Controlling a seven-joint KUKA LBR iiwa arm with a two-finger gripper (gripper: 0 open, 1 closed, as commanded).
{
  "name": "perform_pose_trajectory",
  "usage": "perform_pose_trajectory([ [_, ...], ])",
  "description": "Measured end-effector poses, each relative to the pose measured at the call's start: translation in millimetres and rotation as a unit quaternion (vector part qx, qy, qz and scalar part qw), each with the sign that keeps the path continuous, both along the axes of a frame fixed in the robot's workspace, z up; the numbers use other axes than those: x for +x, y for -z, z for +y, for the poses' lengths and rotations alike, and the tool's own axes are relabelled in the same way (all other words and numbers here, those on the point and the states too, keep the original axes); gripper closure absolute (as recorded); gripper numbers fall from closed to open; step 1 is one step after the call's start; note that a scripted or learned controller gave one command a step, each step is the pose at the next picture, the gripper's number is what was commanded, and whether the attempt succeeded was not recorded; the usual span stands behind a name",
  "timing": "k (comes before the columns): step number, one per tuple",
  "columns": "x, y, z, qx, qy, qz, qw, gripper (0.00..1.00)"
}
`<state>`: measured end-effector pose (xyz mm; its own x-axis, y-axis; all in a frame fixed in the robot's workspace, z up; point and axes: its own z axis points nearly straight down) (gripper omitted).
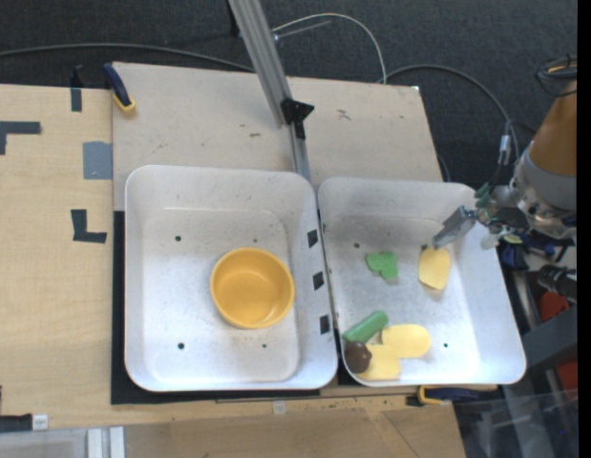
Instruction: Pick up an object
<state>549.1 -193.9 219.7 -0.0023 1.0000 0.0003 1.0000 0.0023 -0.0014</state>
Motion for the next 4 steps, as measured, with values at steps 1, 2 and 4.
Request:
perform_pose_trajectory([
  [1, 0.0, 0.0, 0.0, 0.0001, 0.0, 0.0, 1.0, 0.0],
  [2, 7.1, 56.0, 7.3, 0.0004, 0.0, 0.003, 1.0, 0.0],
  [4, 5.4, 129.6, 2.5, -0.0016, 0.0, -0.002, 1.0, 0.0],
])
